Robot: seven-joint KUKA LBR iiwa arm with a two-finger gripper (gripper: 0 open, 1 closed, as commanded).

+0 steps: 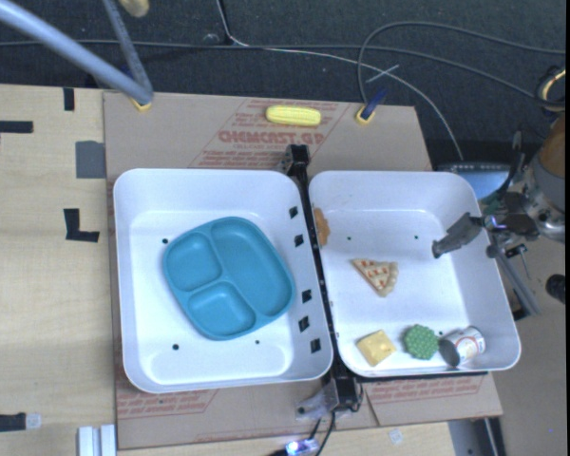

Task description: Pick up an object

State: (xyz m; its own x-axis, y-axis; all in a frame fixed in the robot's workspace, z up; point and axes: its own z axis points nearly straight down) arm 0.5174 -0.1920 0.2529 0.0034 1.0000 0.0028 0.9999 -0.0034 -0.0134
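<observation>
In the right bin [399,190] lie a pizza slice [376,275] near the middle, a yellow block [375,347] and a green bumpy piece [420,341] at the front, and a silver can [463,346] in the front right corner. A small orange piece [319,226] rests against the bin's left wall. My gripper [467,234] hovers over the right bin's right side, well clear of the items; one dark finger [453,237] points left and a second finger [505,248] stands apart from it, with nothing between them.
The left bin [133,198] holds a blue sectioned plate [229,275]. A yellow corn toy [293,116] lies on the cardboard behind the bins. Cables run across the dark surface at the back. The arm body sits at the right edge [551,188].
</observation>
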